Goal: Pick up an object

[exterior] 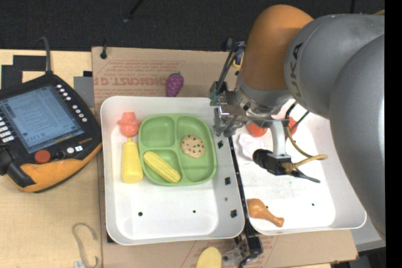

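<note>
Plastic play food, assorted. The task names no single piece, so the candidates are listed.

Gripper (223,115): hangs over the wall between the left bin (163,223) and the right bin (326,198), just beside the upper right corner of the green plate (157,132). Whether it is open or closed cannot be told, and nothing is seen held in it.

Item 1, cookie (193,146): lies flat in the plate's upper right compartment, the nearest piece in the left bin. Probably light, stiff and thin. It sits low behind the compartment wall, so take it across the rim; it is likely to slip.

Item 2, red-orange piece (256,130): right bin, just beside the wrist and partly hidden. Its shape is unclear, so no grip is advised.

Item 3, drumstick (264,211): right bin, near the front wall, lying on its side well apart from everything else. Likely hollow, light and smooth. Take hold across the thick end, since the narrow bone end may twist out.

Item 4, corn (162,166): in the plate's lower compartment, set at a slant. Its ridged surface should hold well; grip it across the middle.

Item 5, yellow bottle (130,161): left of the plate, touching or nearly touching it. It is rounded and may roll.
</note>
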Robot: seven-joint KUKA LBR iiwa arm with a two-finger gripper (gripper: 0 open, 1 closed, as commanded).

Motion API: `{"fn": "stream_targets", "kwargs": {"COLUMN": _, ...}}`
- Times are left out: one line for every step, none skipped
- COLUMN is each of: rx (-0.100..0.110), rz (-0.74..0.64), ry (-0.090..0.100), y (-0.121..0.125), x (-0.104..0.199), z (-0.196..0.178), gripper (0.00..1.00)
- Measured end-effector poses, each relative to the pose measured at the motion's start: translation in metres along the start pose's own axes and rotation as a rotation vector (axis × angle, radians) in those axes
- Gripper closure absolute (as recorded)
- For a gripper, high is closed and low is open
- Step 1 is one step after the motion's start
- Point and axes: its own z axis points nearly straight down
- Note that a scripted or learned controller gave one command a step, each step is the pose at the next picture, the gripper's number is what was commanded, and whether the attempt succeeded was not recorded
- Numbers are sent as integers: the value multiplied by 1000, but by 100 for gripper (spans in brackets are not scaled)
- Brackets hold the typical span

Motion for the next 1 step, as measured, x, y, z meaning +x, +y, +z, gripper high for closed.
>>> {"fn": "stream_targets", "kwargs": {"rx": -1, "rz": -1, "ry": -1, "y": 0, "x": -2, "z": -2, "gripper": 100}}
